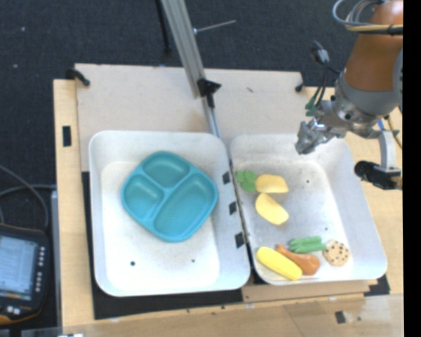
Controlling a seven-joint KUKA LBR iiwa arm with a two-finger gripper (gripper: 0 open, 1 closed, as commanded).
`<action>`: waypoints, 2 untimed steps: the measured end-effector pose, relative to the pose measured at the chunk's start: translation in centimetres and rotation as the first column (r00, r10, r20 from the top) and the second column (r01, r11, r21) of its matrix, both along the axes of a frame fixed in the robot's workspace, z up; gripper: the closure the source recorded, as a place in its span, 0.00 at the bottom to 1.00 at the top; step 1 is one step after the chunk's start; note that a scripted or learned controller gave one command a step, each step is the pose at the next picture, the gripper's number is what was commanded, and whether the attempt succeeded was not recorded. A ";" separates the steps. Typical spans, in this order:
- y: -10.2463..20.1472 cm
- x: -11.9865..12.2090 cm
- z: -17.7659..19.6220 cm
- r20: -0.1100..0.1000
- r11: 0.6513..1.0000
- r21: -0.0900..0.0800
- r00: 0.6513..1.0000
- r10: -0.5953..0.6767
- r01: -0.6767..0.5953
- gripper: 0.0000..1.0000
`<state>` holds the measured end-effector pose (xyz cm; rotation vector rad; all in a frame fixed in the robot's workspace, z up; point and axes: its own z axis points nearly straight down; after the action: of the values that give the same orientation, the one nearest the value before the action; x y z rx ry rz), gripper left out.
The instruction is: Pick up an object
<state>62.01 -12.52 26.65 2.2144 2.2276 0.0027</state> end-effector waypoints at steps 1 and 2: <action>5.7 -2.2 -0.8 -0.002 1.000 0.000 1.000 0.001 -0.001 1.00; 10.9 -4.1 -2.1 -0.003 1.000 0.000 1.000 0.000 0.000 1.00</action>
<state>57.93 -1.66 24.50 2.2153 2.2289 -0.0004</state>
